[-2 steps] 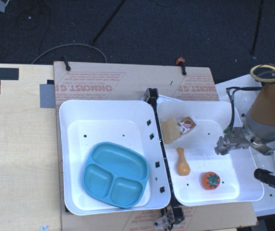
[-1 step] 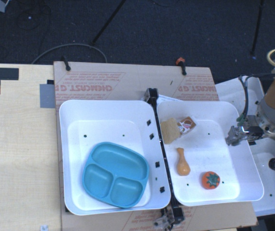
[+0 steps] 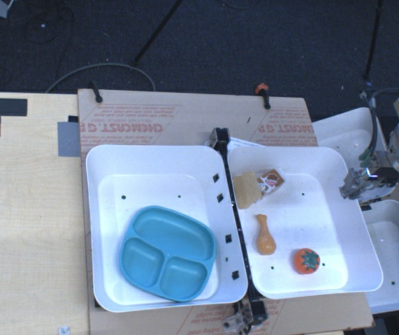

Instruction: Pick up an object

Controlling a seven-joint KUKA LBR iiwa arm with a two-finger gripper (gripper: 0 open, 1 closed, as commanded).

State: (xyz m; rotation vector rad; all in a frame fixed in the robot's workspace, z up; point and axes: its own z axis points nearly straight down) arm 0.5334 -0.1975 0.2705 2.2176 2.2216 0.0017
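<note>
At the right edge of the right-hand bin (image 3: 356, 257), from where I stand, the hand (image 3: 362, 182) sits just outside the rim, raised above the bench level and well apart from every object. Whether it is released or clenched I cannot tell; the view at that spot is small and cluttered with cable and metalwork. Nothing is seen in its grip. Inside that bin four candidate items lie on the floor: a tan, sponge-like block (image 3: 245, 189) near the dividing wall, a small printed packet (image 3: 272, 181) touching or just beside it, an orange bottle-shaped toy (image 3: 265, 236) lying flat near the middle, and a red tomato-like toy with a green top (image 3: 307, 261) towards the near right corner. All four appear at rest and none is lifted. The left-hand bin (image 3: 108, 166) carries a blue sectioned plate (image 3: 167, 252), lying flat and tilted slightly in plan, well apart from the hand. Both bins rest on a cardboard sheet (image 3: 185, 121) laid over the worktop (image 3: 24, 222). My assessment: the task is at its start or between attempts. No approach over any item is under way, no contact is made, and no pick is recorded. Left to do: choose an item, descend over it, close on it and lift it clear of the bin.
</note>
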